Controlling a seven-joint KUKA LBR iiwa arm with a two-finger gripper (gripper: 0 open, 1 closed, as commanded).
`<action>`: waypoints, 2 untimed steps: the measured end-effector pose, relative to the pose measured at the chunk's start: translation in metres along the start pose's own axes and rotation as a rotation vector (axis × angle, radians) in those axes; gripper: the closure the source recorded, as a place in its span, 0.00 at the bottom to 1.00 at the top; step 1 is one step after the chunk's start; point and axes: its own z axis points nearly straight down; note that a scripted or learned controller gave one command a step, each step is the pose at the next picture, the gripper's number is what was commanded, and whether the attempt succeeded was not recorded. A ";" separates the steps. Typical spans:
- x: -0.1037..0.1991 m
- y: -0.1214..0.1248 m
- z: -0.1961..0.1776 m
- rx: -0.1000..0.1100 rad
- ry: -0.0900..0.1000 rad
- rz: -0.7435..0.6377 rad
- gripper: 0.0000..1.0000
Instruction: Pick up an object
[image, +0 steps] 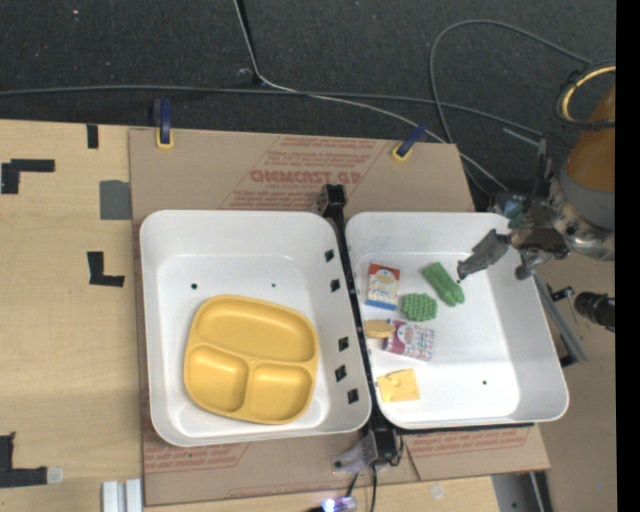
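I am hovering my gripper (497, 257) over the right bin (520, 350), near its far right rim, fingers spread and grasping nothing. One finger is pointing toward the green pickle-shaped toy (442, 282), just beside its tip; I judge that my likeliest target. The other objects are clustering along the bin's left wall: a small carton (382, 285), a green knobbly piece (418, 306), a pink packet (410, 340), a yellow wedge (398, 385). Being loosely scattered, they are leaving room for fingers. The left bin (165, 260) is carrying a yellow divided tray (250, 358). Both bins are sitting on cardboard (290, 175) clamped to the wooden worktop (60, 330); cables are trailing across dark floor beyond.
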 end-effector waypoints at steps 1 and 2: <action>0.000 0.002 -0.006 -0.011 -0.002 -0.003 0.00; -0.006 0.009 0.046 -0.006 -0.002 -0.003 0.00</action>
